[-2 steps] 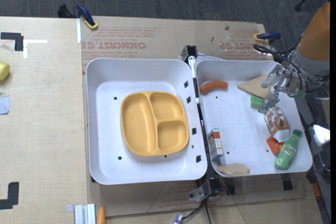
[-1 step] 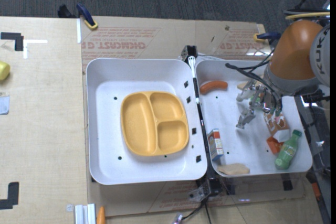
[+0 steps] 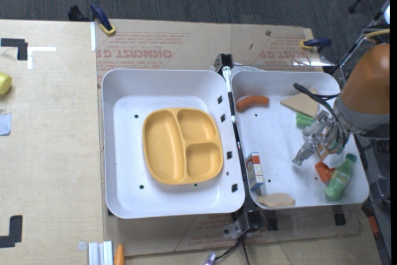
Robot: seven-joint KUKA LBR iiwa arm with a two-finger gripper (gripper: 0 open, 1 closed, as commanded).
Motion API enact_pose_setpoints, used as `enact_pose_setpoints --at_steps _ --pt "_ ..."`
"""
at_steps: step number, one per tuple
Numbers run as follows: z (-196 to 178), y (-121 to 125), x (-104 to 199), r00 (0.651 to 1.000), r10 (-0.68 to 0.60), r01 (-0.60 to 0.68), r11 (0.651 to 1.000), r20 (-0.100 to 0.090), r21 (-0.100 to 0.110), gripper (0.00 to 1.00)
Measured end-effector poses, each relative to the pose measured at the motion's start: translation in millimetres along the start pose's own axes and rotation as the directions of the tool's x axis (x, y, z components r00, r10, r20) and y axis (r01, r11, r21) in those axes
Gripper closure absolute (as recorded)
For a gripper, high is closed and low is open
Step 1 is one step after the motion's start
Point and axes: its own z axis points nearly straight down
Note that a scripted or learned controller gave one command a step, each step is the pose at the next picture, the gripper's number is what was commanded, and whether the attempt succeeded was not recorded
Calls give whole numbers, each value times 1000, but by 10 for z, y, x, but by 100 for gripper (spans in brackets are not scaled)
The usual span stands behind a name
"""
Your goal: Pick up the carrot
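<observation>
Crowding the carrot [image 3: 323,170] are a green bottle [image 3: 339,178] and the jaws [image 3: 308,150], whose opening I cannot tell.

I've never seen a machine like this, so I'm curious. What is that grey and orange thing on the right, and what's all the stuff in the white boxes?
That is a robot arm, and a camera looks down on it from above. Its metal gripper works like a hand with two fingers. It hangs over the right white bin, and I see nothing held in it. In that bin lie a sausage, a green bottle, a small carton, two tan pieces, and an orange bit next to the bottle that is probably the carrot it should pick up. The left bin holds a yellow plate with three sections.
</observation>
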Motion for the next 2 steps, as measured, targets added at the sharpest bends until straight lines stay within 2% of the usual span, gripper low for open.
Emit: enact_pose_setpoints --at_steps 1,2 --pt "-992 544 894 987 162 -162 987 -1 0 0" --pt "-49 -257 613 952 305 -305 952 -1 2 0"
